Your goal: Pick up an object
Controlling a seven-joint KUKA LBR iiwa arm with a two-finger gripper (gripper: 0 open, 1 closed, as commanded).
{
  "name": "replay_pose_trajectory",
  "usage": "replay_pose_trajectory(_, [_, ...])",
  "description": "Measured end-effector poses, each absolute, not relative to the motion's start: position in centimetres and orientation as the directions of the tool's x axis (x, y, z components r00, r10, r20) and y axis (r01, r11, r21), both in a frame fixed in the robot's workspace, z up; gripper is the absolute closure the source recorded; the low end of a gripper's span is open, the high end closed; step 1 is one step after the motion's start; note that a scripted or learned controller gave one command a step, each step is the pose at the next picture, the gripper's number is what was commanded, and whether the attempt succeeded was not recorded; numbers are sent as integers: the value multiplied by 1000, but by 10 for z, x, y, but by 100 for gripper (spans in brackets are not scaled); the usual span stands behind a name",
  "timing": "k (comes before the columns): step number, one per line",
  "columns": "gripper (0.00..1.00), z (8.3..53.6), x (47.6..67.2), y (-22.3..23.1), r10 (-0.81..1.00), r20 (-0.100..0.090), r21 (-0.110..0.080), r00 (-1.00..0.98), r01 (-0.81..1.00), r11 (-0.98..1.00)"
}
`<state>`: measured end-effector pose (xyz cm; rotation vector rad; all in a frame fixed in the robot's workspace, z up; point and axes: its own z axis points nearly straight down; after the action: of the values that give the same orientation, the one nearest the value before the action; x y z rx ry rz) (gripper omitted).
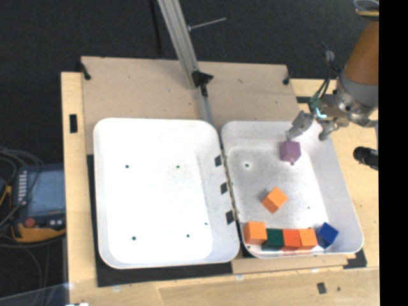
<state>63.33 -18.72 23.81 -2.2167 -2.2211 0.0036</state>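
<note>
Along the right bin's (pixel 341 190) near wall I count five cubes in a row: orange (pixel 255 231), green (pixel 275 238), two more orange (pixel 292 238) (pixel 308 237), and a blue one (pixel 327 234) turned askew at the end. A sixth cube, orange (pixel 275 199), sits alone and tilted mid-bin, well apart from the row. A purple cube (pixel 290 150) lies nearer the far wall, just below the gripper (pixel 313 127). That makes four orange, one green, one blue, one purple, all matte and hard-edged, like painted wood or foam.

From my console, the gripper's two grey fingers stand spread, with nothing between them; one fingertip (pixel 299 129) hangs just above the purple cube, whether touching it I cannot tell. The arm's orange band (pixel 364 57) shows at the right edge.

Both bins are shallow white trays with rounded corners, speckled with fine dark dust. The left bin (pixel 102 190) shows a few dark dots on its floor. Black clips (pixel 224 188) join the two along their shared edge. A slanted aluminium rail (pixel 180 34) rises behind, over the plywood bench (pixel 143 81). A blue device (pixel 41 193) with cables lies off the bench's left side.
</note>
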Motion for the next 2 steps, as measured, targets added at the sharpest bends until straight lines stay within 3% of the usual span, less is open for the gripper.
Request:
replay_pose_trajectory(1, [0, 241, 634, -188, 1000, -3, 0, -4, 1000, 4])
replay_pose_trajectory(2, [0, 179, 637, -188, 1000, -1, -5, -2, 1000, 2])
